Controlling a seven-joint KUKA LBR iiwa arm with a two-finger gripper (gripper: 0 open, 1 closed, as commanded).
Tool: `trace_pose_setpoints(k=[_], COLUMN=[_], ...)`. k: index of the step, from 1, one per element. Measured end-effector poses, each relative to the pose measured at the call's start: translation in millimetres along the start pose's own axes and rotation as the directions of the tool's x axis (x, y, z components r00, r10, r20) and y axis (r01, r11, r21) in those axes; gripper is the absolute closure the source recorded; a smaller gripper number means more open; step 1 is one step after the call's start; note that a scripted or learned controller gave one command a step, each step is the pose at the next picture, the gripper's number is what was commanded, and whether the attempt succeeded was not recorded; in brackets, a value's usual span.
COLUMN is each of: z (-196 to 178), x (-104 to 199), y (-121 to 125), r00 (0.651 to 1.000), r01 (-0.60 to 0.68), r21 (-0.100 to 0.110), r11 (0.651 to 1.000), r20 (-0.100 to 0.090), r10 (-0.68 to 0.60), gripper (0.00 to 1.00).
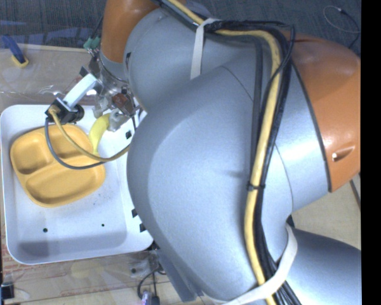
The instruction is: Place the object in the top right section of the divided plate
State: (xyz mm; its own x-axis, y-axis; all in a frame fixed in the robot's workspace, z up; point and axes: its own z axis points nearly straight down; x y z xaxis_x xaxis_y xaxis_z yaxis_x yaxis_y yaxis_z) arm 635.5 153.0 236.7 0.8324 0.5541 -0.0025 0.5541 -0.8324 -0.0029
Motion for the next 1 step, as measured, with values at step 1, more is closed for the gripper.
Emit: trace_pose_setpoints(k=[1], z=[23.1], x=[2.9], y=[-14.0], r00=[0.968], r01=[-0.25], r21=[-0.001], r11=[0.968], r20=[-0.002], r10=[0.25], gripper=[1.0])
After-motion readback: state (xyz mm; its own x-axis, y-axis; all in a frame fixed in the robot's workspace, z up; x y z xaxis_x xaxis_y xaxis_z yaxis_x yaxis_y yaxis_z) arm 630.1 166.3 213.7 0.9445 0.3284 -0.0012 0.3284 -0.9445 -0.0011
